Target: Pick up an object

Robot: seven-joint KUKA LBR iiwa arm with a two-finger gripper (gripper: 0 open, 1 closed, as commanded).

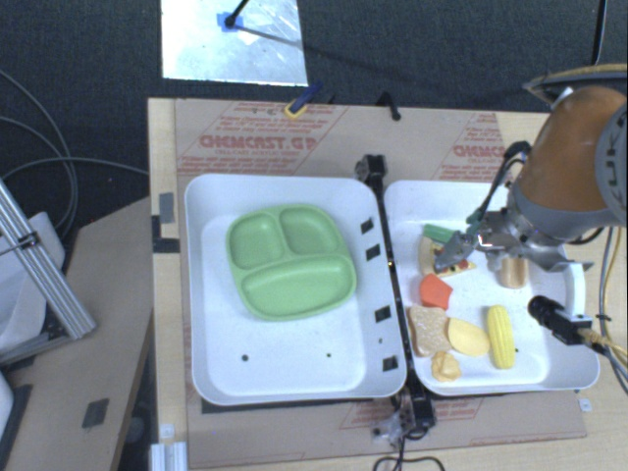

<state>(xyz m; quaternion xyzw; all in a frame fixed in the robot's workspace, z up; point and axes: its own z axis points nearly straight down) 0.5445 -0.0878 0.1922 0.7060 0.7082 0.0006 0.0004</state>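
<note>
Cardboard-lined worktop carries two bins; toy food is heaped in the right bin for picking, where the claw is lowered, its grip unclear.

Two white bins sit on a tan counter printed with reddish lettering. The left bin holds a pale green divided plate. The right bin holds a red-orange block, a yellow corn cob, a yellow lemon-like piece, a speckled tan bread slice and a dark green piece. The arm is grey with an orange band.
</note>
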